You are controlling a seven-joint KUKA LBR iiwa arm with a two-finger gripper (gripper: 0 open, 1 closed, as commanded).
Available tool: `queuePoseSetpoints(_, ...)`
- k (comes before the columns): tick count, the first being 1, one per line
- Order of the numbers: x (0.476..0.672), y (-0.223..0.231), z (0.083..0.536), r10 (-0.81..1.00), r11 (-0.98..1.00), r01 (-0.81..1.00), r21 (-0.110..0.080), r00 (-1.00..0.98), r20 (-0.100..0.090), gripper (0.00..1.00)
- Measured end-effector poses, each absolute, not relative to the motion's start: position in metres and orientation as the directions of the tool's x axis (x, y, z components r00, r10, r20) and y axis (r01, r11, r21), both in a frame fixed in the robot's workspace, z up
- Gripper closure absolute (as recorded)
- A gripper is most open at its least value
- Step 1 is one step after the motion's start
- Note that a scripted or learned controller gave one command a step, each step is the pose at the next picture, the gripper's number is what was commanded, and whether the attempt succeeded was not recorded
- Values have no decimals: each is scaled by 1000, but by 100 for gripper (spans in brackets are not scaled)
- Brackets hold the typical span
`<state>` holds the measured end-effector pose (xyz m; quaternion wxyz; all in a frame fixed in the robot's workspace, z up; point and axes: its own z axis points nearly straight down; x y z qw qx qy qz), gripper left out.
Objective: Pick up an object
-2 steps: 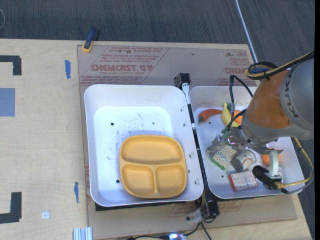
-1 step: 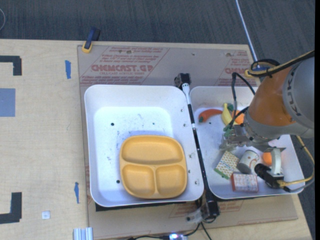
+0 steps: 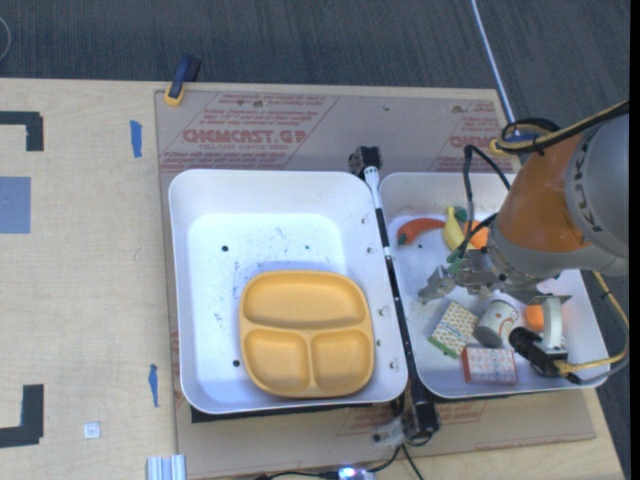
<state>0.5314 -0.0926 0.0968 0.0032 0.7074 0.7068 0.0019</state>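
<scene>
Gripper (image 3: 443,280) state unclear | right bin (image 3: 590,353) | patterned block (image 3: 453,327) just below

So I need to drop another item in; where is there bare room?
Left bin: bare floor behind the yellow divided tray and a strip along its left wall. Right bin is crowded: the hand sits among small items, leaving a small bare patch at its back-left corner.

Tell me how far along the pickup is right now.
Done: the arm has reached into the right bin, its gripper low among the small objects. In hand: nothing visibly lifted. Left: securing and raising one item. The yellow tray sits in the left bin.
</scene>
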Motion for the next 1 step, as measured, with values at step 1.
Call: queuePoseSetpoints(1,515,-92,86,1000,0,1000,4,0,1,0)
